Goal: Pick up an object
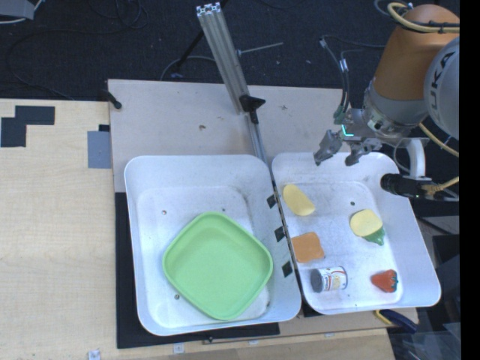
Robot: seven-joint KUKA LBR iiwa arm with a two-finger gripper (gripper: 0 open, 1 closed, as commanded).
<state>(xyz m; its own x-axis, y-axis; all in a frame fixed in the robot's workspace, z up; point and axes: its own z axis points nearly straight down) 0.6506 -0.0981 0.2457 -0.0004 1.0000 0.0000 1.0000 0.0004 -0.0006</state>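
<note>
The claw (341,148) hangs over the far rim of the right bin (409,295), its two fingers spread apart with nothing between them. Inside that bin, nearer the camera than the claw, lie a yellow piece (298,200) just beside the rim shared with the left bin (139,201), an orange square (307,247), a small can (329,279), a yellow-and-green piece (367,224) and a red piece (385,280), all apart from one another. The left bin holds a green plate (217,265), and a metal rail (229,66) slants across the surface (172,118) beyond both bins.
</note>
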